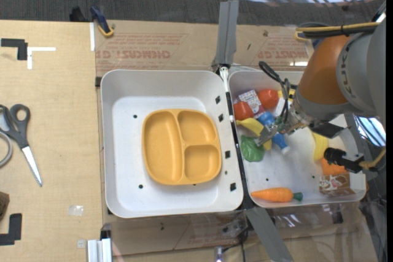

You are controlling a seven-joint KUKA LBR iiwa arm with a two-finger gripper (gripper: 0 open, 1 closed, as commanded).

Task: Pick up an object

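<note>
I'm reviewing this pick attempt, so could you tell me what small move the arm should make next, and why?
Probably a short, straight descent onto the blue object. The gripper hangs in the right bin over the cluster of blue object, yellow piece and green piece, and nothing visibly sits between its fingers. With these lying so close, it may catch a neighbour instead.
</note>
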